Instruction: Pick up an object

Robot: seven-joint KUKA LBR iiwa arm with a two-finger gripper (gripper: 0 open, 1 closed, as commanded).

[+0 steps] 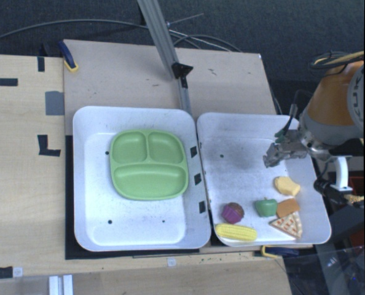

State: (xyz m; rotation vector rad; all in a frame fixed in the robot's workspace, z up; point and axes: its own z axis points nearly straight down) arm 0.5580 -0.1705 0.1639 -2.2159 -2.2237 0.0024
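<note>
A pale wooden bench (23,165) carries two shallow white bins side by side on a dark mat, with a second tan board (139,72) behind them and dark carpet beyond. Black tape marks dot the bench at left, and a blue and yellow clamp (67,55) grips the board's far left corner. A grey metal post (161,32) slants in from the top and meets the bins' shared rim; thin cables curve across the carpet behind it.

The left bin (90,214) holds a green divided tray (149,165), lying flat toward its far side. The right bin (231,140), scuffed grey in the middle, holds the toy foods clustered along its near edge: a yellow piece (287,186), an orange piece (287,207) touching a pizza slice (287,225), a green piece (266,207), a purple piece (233,212) and a corn cob (236,232) resting on the near rim.

The arm (339,106) enters from the right, its orange band partly cut by the frame edge. The gripper (276,157) sits low over the right bin's right half, just beyond the yellow piece and apart from it. Its fingers are a dark, blurred mass; whether they are spread or pressed together cannot be told, and nothing is visible between them.
</note>
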